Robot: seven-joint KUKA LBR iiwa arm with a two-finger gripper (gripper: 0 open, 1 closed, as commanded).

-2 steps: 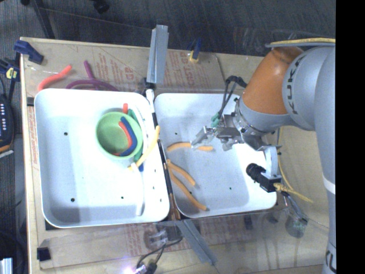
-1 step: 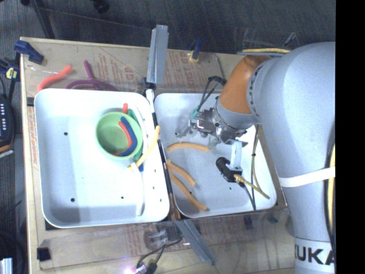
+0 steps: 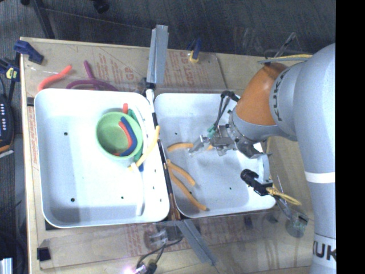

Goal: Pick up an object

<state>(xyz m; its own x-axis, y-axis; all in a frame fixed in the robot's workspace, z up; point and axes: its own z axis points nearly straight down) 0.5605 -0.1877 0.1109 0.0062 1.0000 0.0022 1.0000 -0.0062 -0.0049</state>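
The pincer (image 3: 206, 144) hangs low inside the right bin (image 3: 228, 201), though whether it grips anything I cannot tell. Just left of it lies a yellow-orange strip (image 3: 178, 146), with more orange strips (image 3: 185, 184) nearer the bin's front-left corner. The left bin (image 3: 63, 176) holds a green bowl (image 3: 114, 136).

The grey arm (image 3: 319, 124) bears black letters, "KU" near the wrist and again at its base. Red print on the bench board (image 3: 114, 61) is too faint to read.
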